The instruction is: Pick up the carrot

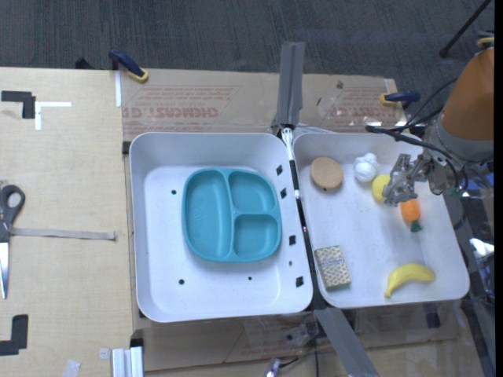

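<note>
lying just below the gripper, carrot, gripper's grasp state unclear

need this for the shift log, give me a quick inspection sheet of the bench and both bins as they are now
surface: two white bins side by side; left bin, right bin
job's things: carrot in the right bin, near its right wall, just below the hand
clutter: teal divided plate in the left bin; round tan piece, white ball-like item, yellow fruit, patterned sponge block and banana in the right bin
grippers: hand low over the right bin beside the yellow fruit; finger state unclear
cables: dark cables run to the arm's wrist
surroundings: scissors on the board at left; blue-and-yellow clamps at the back edge
</note>
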